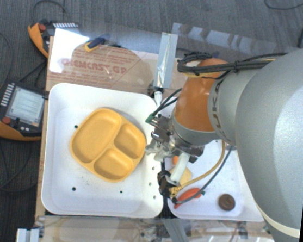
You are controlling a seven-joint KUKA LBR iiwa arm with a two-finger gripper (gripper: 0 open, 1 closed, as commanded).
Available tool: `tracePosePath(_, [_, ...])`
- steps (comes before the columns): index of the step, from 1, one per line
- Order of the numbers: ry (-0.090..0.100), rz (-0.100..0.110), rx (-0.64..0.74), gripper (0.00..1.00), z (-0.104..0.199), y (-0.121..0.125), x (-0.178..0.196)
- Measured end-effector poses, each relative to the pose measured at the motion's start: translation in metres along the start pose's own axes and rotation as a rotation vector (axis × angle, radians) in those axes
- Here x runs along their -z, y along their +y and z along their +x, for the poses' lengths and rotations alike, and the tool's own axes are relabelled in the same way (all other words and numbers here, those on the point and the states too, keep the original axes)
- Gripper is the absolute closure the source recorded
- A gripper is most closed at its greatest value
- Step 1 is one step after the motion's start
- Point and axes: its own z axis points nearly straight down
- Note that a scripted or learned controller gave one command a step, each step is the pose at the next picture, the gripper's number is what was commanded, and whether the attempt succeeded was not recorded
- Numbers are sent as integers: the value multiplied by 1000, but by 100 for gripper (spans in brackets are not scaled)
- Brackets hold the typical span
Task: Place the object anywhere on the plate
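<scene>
A yellow plate (109, 143) with three compartments lies tilted in the left white bin (55, 188); nothing rests on it. My gripper (172, 160) hangs below the orange wrist band, over the left edge of the right white bin (239, 213), just right of the plate. A small orange bit shows at the gripper, too hidden to tell what it is. Beneath the gripper lie a pale yellow object (186, 176) and a red-orange object (189, 193). A brown round object (226, 201) sits further right in the same bin.
The grey arm covers most of the right bin. Behind the left bin lies a clear plastic sheet (101, 65). A handheld pendant (18, 109) rests on the floor to the left.
</scene>
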Motion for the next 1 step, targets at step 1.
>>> tracePosePath(1, [-1,2,189,100,62,-51,-24])
